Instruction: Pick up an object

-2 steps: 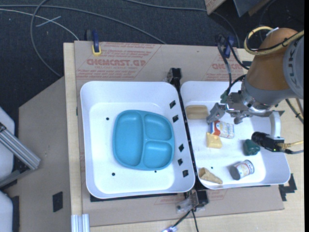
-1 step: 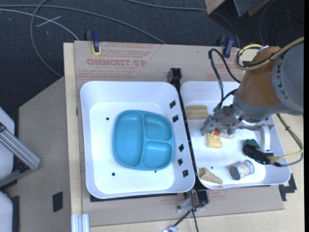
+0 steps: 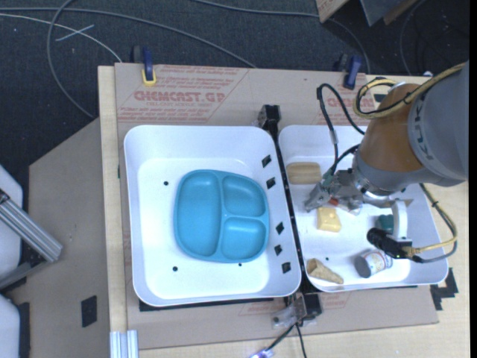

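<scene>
End effector (image 3: 328,196), fingers spread and holding nothing, hovers just above the yellow block (image 3: 329,219) in the right bin (image 3: 313,142).

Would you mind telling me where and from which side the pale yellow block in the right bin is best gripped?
Probably from straight above, closing across the yellow block's two short flat sides. It lies flat on the right bin's floor, apart from its neighbours, with the gripper right beside it.

Blue divided plate (image 3: 220,215) in 1 of 2 white bins (image 3: 141,200). Tan block (image 3: 303,173), pale yellow block (image 3: 329,219). Arm (image 3: 417,136): grey, orange band.
</scene>
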Robot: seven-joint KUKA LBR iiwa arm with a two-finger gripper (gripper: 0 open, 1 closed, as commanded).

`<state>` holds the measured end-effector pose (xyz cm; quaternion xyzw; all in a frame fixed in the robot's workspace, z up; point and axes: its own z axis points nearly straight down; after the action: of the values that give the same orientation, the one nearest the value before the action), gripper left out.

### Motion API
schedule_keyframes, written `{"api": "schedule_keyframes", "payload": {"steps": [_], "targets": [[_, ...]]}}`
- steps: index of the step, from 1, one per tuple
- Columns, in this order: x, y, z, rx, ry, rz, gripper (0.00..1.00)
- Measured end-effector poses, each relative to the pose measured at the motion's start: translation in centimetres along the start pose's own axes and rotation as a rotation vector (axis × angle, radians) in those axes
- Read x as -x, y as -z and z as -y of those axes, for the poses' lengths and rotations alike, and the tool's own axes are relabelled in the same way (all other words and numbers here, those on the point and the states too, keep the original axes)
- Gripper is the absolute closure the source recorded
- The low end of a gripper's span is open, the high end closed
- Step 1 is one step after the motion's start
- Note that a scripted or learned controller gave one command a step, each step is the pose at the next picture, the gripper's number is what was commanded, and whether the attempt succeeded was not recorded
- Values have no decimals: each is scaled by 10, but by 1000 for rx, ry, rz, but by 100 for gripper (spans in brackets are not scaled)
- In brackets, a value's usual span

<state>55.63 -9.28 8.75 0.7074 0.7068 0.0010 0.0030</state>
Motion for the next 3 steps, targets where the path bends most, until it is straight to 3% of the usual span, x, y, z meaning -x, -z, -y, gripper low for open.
{"api": "schedule_keyframes", "payload": {"steps": [1, 3], "targets": [[2, 14, -2, 9, -2, 4, 100], [7, 121, 0, -1, 2, -3, 100]]}}
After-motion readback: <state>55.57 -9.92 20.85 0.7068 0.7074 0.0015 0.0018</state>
